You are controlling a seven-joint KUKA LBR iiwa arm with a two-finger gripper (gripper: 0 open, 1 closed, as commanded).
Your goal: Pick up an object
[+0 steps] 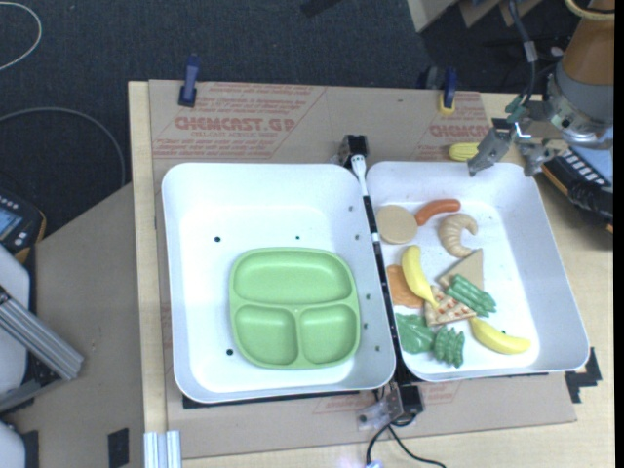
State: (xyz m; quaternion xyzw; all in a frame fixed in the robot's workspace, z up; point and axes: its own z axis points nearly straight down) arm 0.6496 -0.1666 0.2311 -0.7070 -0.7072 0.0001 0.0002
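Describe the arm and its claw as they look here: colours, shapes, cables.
The arm is a thick rounded body, orange-tan above a grey wrist section. A thin dark cable runs along its left side. The claw is small, metallic grey, with two slim dark fingers.

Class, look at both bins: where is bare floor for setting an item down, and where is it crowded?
Left bin: bare around the green tray, widest behind it. Right bin: bare along its right wall and far corner; crowded from the croissant to the near banana.

bins (pixel 185 261): 2 | green tray (pixel 292 306): 1 | bananas (pixel 416 273): 2 | green vegetables (pixel 434 342): perhaps 3
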